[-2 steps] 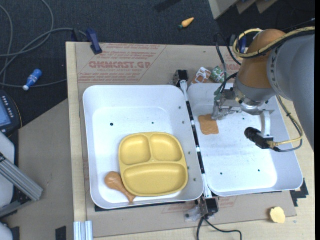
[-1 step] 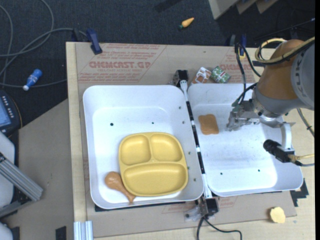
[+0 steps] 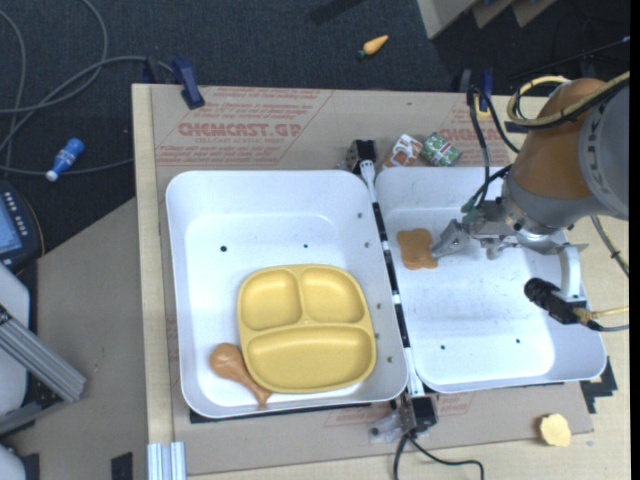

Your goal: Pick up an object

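Observation:
A flat tan-brown piece point(image 3: 416, 248) lies in the right bin point(image 3: 480, 363) near its left wall. My gripper point(image 3: 450, 240) hangs just to the right of that piece, low over the bin floor, reaching in from the right. In the left bin point(image 3: 200, 218) sits a yellow divided plate point(image 3: 305, 326), and a brown drumstick-shaped toy point(image 3: 236, 368) lies partly tucked under the plate's lower left edge.
Small wrapped items point(image 3: 425, 150) lie on the cardboard behind the right bin. A yellow lump point(image 3: 554, 429) rests on the bench at front right. An orange bit point(image 3: 375, 44) and a blue bottle point(image 3: 66, 157) lie on the dark floor.

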Controlling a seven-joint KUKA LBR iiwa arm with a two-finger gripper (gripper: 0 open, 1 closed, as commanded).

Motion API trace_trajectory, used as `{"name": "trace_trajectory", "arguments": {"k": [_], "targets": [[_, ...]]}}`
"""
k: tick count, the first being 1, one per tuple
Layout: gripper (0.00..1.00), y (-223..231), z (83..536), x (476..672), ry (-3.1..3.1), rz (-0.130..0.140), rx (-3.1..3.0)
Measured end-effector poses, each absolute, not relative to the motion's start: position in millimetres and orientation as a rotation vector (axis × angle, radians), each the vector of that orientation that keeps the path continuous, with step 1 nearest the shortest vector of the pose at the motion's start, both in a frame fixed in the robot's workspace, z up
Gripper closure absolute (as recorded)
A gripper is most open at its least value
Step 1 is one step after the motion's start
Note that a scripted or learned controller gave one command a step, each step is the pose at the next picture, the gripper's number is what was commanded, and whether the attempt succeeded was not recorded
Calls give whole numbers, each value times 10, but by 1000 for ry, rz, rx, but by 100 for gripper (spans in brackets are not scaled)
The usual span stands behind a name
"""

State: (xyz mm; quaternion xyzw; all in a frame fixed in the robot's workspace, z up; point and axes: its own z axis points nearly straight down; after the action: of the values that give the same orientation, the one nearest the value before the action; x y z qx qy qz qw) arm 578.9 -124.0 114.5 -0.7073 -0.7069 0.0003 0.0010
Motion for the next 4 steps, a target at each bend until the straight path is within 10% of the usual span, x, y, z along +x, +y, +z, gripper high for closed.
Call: {"name": "trace_trajectory", "arguments": {"k": [2,3,4], "targets": [[0,-994,851,6167,-2226,-3,-2222],[0,-1049,852,6692,-2229,-6,-2223],[0,-989,849,6448,-2219,3,-2221]]}}
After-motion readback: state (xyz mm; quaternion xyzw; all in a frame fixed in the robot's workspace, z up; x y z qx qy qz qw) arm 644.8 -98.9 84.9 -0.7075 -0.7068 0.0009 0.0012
